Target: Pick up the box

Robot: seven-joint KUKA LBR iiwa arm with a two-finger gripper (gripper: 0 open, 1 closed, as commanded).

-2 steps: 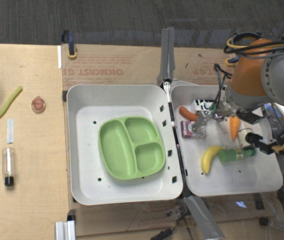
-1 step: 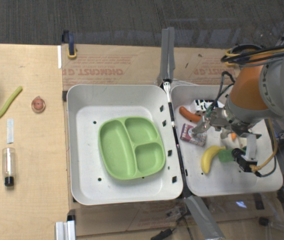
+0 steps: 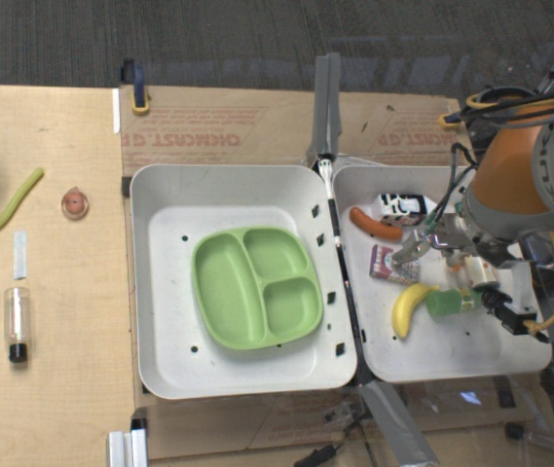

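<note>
In the right bin [image 3: 432, 358], a small purple and white box [image 3: 383, 263] lies flat near the left wall. A second small box, black and white [image 3: 401, 203], rests at the far side of that bin. My gripper [image 3: 419, 246] hangs low over the right bin, its tip just right of the purple box and touching or nearly touching its edge. The grey arm with its orange band [image 3: 510, 173] reaches in from the right and hides the bin's far right part. Nothing shows as lifted off the bin floor.
A red sausage [image 3: 376, 224] lies between the two boxes. A banana [image 3: 407, 308] and a green bottle-like object [image 3: 450, 304] lie in front of the gripper. The left bin [image 3: 160, 290] holds a green divided plate [image 3: 257, 286]. Small items sit on the bench at left.
</note>
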